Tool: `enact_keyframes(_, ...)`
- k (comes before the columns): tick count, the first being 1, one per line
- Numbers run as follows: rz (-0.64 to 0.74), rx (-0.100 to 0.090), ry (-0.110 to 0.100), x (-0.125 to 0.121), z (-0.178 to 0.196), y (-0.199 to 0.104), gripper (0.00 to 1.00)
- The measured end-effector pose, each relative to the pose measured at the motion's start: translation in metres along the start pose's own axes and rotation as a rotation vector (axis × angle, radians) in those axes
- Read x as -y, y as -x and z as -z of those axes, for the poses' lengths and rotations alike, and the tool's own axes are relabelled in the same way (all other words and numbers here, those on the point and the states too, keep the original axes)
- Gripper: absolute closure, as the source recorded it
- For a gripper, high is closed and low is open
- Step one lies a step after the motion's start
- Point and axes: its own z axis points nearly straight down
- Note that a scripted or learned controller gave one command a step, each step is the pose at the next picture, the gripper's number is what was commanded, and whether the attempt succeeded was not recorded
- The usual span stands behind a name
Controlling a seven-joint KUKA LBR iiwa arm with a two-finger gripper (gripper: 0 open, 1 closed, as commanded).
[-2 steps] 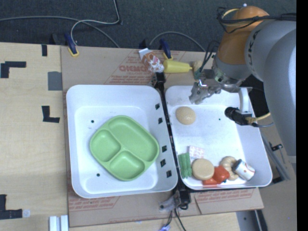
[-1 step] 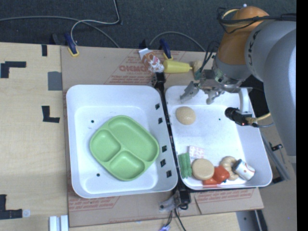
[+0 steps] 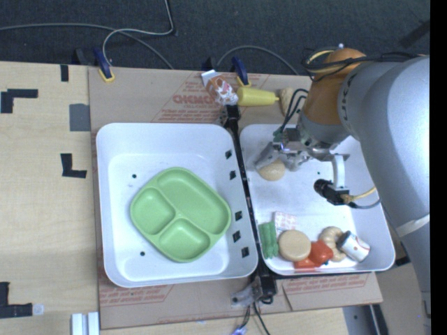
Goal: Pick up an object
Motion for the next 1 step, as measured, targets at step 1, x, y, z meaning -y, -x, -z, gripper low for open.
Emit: enact_keyframes(1, 0.001, 0.000, 0.001, -0.0008, 0.0119, -0.0004, 1.00)
